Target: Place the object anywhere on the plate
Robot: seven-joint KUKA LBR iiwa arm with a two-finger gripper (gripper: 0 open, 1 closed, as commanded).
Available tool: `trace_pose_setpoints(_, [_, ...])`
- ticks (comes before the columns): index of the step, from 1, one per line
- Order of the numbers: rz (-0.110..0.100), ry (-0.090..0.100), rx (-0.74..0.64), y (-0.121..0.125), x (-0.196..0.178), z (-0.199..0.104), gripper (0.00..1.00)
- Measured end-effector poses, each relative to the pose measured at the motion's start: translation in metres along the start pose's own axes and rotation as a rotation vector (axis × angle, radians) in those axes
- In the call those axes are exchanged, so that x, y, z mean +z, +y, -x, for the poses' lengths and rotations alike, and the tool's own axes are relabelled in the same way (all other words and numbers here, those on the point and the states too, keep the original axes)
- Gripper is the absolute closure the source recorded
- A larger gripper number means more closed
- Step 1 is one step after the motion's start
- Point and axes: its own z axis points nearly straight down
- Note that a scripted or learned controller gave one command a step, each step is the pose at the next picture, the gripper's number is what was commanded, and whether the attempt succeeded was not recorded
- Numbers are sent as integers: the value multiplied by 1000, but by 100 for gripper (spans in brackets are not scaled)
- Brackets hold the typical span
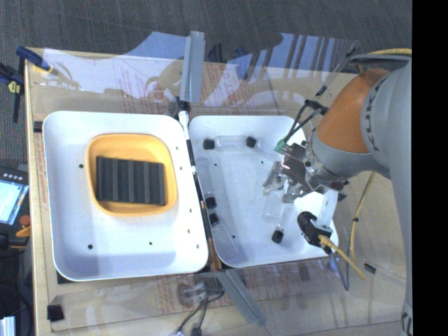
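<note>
Arm (364, 124) reaches over the right bin (238, 243); gripper (283, 187) low above its floor. Cannot tell how far the gripper is open or whether it has anything. Left bin (63, 243), well away on the gripper's far side, carries the yellow plate (129, 145) with its dark ribbed centre. Object: a clear, hard-to-read item (274, 212) just beside the gripper, probably. Judgement: confirm a firm hold before lifting, then cross the divider high.
</note>
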Motion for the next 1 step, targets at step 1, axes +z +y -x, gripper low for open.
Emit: trace_pose_setpoints(1, [1, -3, -193, 3, -25, -25, 100])
